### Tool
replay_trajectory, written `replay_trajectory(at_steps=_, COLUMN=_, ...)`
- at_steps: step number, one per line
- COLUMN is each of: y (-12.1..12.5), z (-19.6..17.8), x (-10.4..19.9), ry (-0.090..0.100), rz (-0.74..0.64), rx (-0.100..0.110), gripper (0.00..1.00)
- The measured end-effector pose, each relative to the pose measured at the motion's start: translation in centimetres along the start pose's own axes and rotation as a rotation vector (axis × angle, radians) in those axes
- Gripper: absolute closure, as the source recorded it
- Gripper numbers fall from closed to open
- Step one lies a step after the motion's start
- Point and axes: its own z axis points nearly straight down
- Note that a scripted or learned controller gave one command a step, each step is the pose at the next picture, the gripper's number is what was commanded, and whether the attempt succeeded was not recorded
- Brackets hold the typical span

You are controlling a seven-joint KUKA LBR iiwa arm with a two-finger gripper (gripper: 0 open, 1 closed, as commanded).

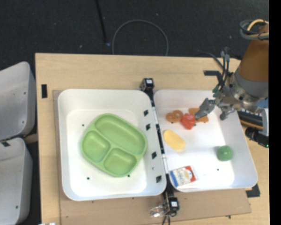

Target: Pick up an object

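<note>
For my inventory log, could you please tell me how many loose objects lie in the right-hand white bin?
6, perhaps more hidden beneath the gripper: orange ring, red ball, orange piece, yellow lump, green ball, white-blue packet.

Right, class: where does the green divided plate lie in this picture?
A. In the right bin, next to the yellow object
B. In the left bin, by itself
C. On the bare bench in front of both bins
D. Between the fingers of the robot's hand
B. The green divided plate lies flat in the left bin with nothing else in it, while the yellow object and the hand are over the right bin.
</note>
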Motion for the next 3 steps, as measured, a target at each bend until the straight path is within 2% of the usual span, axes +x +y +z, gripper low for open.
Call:
replay_trajectory(at_steps=1, y=0.2, z=-0.7, x=0.0, ry=-0.001, rz=-0.002, rx=-0.012, gripper=0.00)
replay_trajectory(at_steps=3, y=-0.7, z=8.3, x=0.0, ry=-0.004, rz=0.002, rx=-0.009, gripper=0.00)
